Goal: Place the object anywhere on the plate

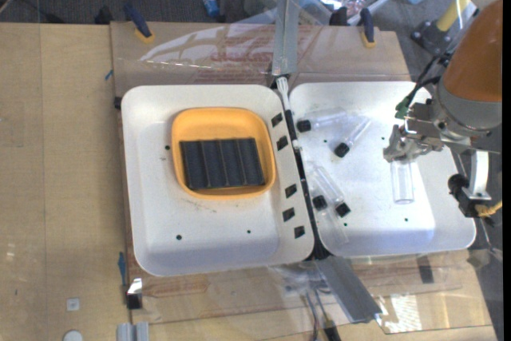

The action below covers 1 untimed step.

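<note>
- The grey arm point(477, 52) comes in from the right, its orange band broad and close to the camera near the upper right corner.
- Below the band the wrist narrows into metal hardware with cables running alongside.
- The gripper point(399, 154) hangs at the end, pointing down over the right-hand part of the bench.

Two shallow white bins are borne side by side on the wooden bench point(56, 140): the left bin point(152, 235) and the right bin point(375, 231), their inner edges touching at the middle.
</note>
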Each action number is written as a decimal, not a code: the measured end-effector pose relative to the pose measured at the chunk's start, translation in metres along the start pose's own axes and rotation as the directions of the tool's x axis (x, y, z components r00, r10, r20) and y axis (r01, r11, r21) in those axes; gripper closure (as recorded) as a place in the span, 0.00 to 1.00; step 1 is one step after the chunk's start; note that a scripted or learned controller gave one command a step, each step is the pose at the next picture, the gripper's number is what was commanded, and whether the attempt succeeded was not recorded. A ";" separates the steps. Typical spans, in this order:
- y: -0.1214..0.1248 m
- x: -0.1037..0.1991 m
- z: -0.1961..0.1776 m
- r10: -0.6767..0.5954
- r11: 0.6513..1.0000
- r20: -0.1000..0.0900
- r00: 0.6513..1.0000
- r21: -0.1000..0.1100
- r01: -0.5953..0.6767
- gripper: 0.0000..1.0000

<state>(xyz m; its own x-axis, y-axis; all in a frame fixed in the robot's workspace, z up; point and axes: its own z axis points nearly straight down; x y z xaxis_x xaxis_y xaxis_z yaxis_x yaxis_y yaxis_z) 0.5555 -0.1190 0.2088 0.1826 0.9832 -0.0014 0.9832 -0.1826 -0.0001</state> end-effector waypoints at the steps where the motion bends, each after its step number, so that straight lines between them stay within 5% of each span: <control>1: 0.059 0.028 0.029 -0.167 0.986 0.000 0.986 -0.003 0.167 1.00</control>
<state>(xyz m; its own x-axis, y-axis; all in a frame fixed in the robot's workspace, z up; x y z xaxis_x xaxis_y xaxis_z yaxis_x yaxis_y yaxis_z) 0.6186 -0.1021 0.1801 0.0156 0.9999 -0.0014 0.9999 -0.0156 0.0031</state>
